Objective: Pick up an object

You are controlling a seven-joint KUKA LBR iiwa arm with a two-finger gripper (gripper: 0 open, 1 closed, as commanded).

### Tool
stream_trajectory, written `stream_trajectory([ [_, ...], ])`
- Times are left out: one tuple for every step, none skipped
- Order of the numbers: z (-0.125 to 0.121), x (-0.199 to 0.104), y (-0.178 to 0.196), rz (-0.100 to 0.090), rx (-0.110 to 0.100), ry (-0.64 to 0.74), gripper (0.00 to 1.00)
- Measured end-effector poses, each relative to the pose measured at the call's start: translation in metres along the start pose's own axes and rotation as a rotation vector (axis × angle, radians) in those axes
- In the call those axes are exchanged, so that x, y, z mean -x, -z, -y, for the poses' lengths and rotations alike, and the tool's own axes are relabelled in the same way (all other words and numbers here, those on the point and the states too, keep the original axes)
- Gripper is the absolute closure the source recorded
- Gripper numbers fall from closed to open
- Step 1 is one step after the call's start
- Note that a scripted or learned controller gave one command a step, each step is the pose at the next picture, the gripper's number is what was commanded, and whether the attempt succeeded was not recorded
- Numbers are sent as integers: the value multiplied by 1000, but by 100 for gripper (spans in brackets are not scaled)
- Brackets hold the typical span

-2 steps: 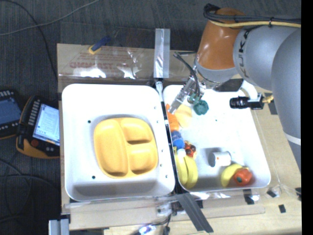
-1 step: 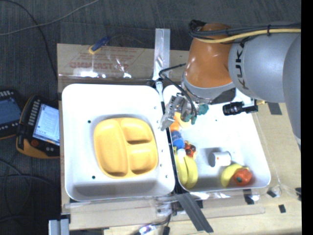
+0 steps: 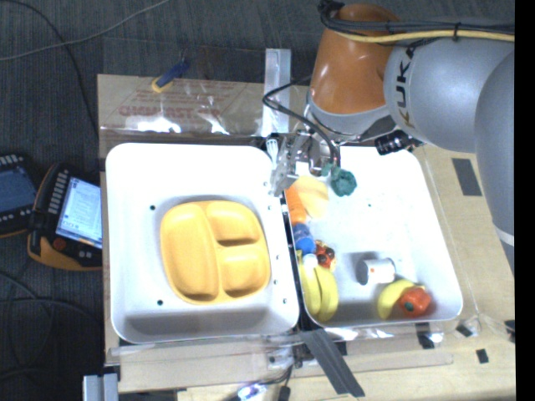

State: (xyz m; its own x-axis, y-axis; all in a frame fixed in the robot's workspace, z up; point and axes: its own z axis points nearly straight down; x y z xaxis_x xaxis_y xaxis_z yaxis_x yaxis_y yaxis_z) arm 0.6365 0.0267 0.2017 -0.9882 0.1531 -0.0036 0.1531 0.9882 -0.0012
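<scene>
The gripper point(image 3: 303, 159) hangs at the upper middle of the frame, over the far left corner of the right bin point(image 3: 435, 224), just beside the wall shared with the left bin point(image 3: 125, 224); whether it is spread or closed I cannot tell, and nothing can be made out in its grasp. Just to its right, a small teal object point(image 3: 343, 181) sits close under the wrist, touching or nearly touching the metal there. Directly below the gripper lies a pale orange ball point(image 3: 308, 195), and beneath that a run of small coloured toys point(image 3: 304, 239) goes down along the bin's left wall to a banana point(image 3: 318, 293) at the lower left corner. Toward the lower middle of the same bin a small white cylinder point(image 3: 376, 269) lies on its side, apart from the rest. In the lower right corner a yellow fruit point(image 3: 391, 296) rests against an orange-red one point(image 3: 415, 302). The left bin holds a yellow divided tray point(image 3: 216, 251), lying flat near its centre. The arm point(image 3: 435, 73) with its orange band fills the upper right. At the left edge of the frame, off the bench, lies a handheld pendant point(image 3: 71, 220) with a lit screen.
</scene>
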Motion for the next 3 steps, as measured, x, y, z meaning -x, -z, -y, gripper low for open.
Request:
stream_trajectory([
  [-1, 1, 10, 4, 1, 0, 100],
  [-2, 2, 20, 8, 3, 0, 100],
  [-6, -58, 37, -3, 0, -350, 100],
])
